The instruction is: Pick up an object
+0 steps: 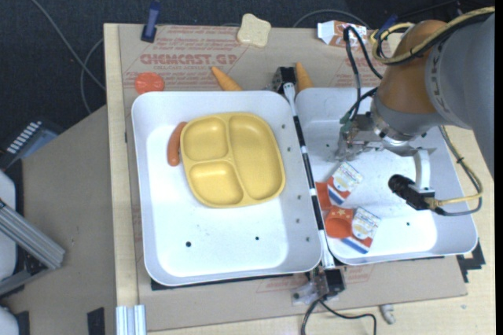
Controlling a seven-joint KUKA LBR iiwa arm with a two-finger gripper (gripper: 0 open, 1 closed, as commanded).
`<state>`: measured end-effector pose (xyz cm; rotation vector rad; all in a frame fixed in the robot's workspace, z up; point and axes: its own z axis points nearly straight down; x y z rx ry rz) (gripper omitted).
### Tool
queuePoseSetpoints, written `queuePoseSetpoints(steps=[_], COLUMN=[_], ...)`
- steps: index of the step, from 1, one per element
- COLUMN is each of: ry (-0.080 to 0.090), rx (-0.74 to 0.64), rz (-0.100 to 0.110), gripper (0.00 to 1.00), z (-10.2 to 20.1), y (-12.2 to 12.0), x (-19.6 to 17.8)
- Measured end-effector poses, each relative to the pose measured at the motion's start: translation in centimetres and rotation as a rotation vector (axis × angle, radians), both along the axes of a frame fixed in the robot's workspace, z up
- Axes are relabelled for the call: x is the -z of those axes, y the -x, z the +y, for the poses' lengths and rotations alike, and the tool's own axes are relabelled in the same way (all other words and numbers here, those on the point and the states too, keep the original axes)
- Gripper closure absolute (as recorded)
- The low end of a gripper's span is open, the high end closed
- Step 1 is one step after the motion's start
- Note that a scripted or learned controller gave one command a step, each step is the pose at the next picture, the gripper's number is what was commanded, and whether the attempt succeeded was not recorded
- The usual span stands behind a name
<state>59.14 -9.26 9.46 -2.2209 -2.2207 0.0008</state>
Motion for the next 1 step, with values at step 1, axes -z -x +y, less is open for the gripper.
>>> queuePoseSetpoints(steps=[1], ry=[-0.001], rx=[-0.003], rz=[-0.004], gripper=[1.0], z=[8.89], y=[0.65], x=[-9.11])
